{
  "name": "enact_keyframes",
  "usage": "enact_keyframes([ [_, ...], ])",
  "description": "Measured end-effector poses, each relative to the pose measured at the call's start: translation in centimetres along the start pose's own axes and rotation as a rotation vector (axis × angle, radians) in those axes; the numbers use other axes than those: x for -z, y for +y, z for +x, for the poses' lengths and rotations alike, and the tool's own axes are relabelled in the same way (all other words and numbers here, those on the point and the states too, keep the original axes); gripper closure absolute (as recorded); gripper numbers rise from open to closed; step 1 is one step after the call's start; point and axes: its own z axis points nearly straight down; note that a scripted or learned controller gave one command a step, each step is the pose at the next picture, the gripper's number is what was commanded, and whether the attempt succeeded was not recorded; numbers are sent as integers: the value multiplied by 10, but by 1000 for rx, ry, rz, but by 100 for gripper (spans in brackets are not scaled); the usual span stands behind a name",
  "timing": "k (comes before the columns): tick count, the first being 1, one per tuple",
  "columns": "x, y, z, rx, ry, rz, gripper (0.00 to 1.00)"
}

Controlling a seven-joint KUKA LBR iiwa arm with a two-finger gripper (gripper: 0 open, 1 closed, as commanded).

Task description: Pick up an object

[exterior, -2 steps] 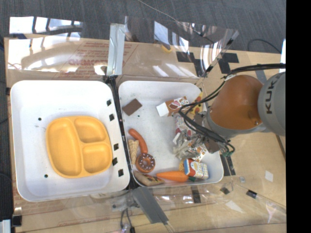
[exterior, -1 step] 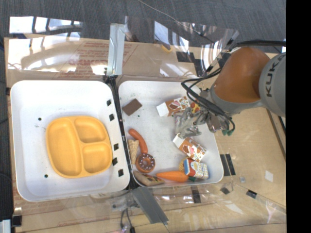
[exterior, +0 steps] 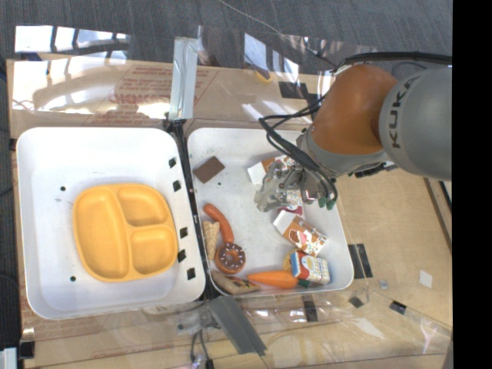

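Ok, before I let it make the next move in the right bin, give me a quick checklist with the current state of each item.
1. Gripper is over the right bin, low among the items at its upper middle: ok.
2. Object seen between the fingers: cannot tell; the metal parts blur into the packets there.
3. Finger opening: cannot tell.
4. Other targets lie apart from the gripper: sausage, chocolate donut, carrot, brown square: ok.
5. Cables hang from the wrist close to the items: not ok, snag risk.
6. Yellow tray sits alone in the left bin, away from the arm: ok.
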Motion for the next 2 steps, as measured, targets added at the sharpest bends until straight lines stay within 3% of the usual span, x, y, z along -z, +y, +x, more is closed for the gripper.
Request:
enact_keyframes([
  [1,0,-1,0,-1,0,1,0],
  [2,-61,65,22,-184,-1,2,0],
])
